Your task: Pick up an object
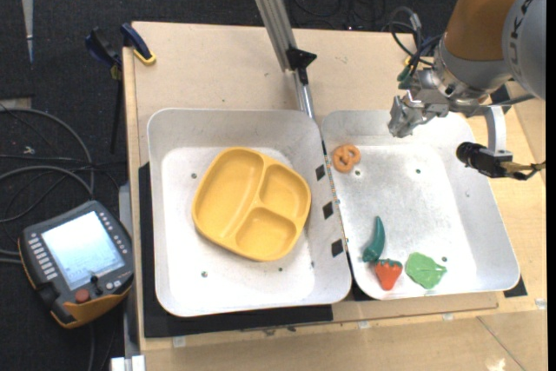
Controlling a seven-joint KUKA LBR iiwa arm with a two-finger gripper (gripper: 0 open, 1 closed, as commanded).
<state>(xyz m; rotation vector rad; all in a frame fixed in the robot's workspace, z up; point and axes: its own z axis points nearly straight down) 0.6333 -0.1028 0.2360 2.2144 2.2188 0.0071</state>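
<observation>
My gripper [402, 122] hangs over the far edge of the right bin [452, 187], with nothing seen in it. An orange pretzel-shaped toy [346, 157] lies at that bin's far left, a short way left of and below the gripper. Near the front of the same bin lie a teal pepper [374, 241], a red strawberry [388, 273] and a green leaf-like piece [425, 270]. A yellow divided plate [252, 202] sits in the left bin [174, 187].
A slanted metal pole [276, 13] crosses the back of the bench and ends by the seam between the bins. A teach pendant [74, 261] lies off the bench at the left. A black fitting [482, 157] sticks out over the right bin's right side.
</observation>
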